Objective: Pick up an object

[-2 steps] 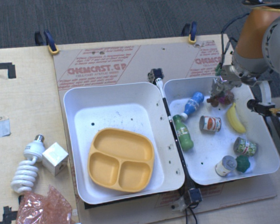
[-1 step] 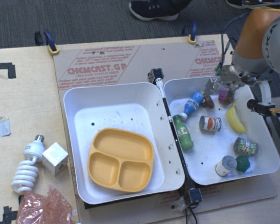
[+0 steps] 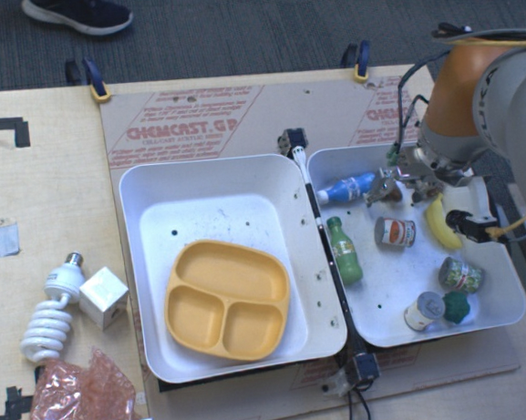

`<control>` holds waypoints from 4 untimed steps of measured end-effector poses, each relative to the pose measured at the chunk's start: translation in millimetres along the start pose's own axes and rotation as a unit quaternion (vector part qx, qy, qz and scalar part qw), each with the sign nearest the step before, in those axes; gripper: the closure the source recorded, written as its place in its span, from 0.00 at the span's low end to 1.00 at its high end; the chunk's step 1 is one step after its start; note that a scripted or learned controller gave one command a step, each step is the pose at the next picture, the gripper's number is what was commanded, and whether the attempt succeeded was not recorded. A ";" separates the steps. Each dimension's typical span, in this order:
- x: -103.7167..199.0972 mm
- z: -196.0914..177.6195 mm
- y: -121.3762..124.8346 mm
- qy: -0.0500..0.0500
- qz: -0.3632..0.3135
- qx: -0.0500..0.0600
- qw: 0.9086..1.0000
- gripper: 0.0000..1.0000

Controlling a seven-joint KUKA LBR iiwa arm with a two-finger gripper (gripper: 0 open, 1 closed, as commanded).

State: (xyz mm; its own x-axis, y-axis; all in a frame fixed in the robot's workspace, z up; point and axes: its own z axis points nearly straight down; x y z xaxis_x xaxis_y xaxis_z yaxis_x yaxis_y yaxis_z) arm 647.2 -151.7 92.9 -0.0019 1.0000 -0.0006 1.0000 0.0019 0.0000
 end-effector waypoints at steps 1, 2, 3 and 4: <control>-0.7 -10.3 0.4 -0.001 0.001 -0.001 1.000 1.00; -0.7 -10.3 0.4 -0.001 0.000 -0.001 1.000 0.00; 21.6 0.3 -41.4 0.000 0.002 0.000 1.000 0.00; 49.4 0.6 -115.7 0.000 0.002 0.000 1.000 0.00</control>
State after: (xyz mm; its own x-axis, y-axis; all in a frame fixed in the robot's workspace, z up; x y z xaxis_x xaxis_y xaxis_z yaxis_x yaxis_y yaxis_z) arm 531.4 -102.5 92.3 0.0022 1.0000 -0.0003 1.0000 -0.0022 -0.0001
